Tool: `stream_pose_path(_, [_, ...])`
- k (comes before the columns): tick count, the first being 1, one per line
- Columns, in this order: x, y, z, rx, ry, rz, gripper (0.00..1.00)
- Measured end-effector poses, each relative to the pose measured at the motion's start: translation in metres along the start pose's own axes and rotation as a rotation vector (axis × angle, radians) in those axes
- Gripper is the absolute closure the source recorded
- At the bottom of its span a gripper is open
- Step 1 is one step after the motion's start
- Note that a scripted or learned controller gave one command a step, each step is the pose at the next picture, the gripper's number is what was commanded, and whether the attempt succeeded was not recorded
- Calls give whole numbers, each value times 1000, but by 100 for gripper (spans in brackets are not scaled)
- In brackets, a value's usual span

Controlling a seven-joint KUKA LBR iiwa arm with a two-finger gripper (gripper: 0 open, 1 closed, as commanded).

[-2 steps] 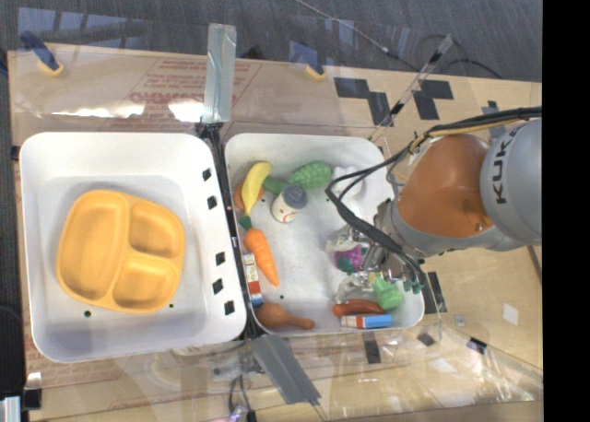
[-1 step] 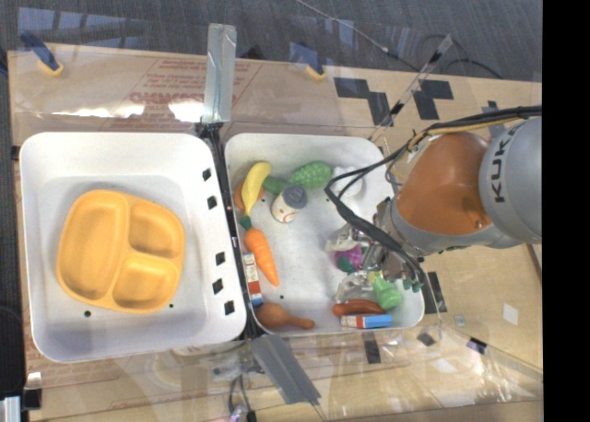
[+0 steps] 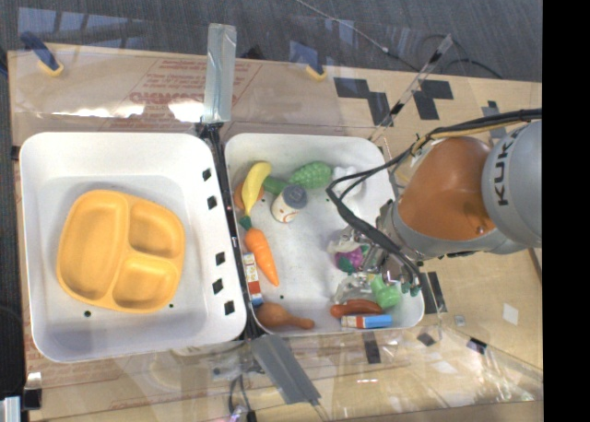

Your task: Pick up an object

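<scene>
The gripper (image 3: 369, 259) is low in the right bin (image 3: 309, 148), over small toys (image 3: 355, 259) at its near right. Finger state: cannot tell. A carrot (image 3: 262, 256) lies left.

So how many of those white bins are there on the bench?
2. The left bin holds a yellow divided tray. The right bin holds the toy food, such as a banana and a carrot; the arm's gripper reaches into it.
</scene>
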State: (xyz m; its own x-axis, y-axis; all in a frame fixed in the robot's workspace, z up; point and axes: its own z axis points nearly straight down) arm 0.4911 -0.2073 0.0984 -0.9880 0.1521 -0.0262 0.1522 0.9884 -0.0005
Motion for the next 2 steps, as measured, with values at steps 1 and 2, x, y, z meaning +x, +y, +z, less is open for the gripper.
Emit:
stream_pose_path(1, [-8, -1, 4, 0, 17, 20, 0])
stream_pose_path(2, [-9, 18, 5, 0, 22, 24, 0])
